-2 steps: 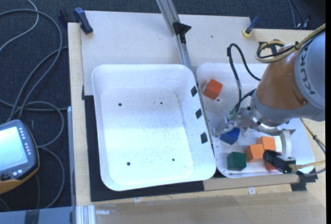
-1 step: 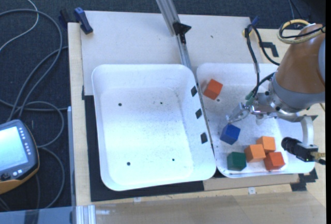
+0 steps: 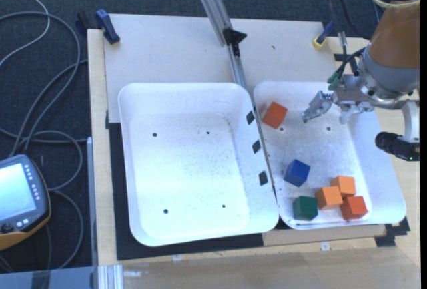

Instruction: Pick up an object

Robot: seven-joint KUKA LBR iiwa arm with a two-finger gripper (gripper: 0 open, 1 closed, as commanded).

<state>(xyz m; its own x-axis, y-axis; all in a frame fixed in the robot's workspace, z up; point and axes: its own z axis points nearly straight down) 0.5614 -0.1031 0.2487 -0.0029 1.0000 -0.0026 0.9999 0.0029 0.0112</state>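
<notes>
The arm (image 3: 395,27) runs off the right edge; the pendant (image 3: 19,201) is cut at the left edge.

Tool (image 3: 331,108) open, wrist tilted

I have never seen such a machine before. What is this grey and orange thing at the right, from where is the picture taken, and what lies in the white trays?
It is a robot arm seen from one camera above the bench, looking down at a slant. Its gripper hangs over the right bin; nothing shows between its fingers. That bin holds six blocks: an orange block near the gripper, a blue block, a green block, and three orange-red blocks clustered together. The left bin lies beside it.
</notes>
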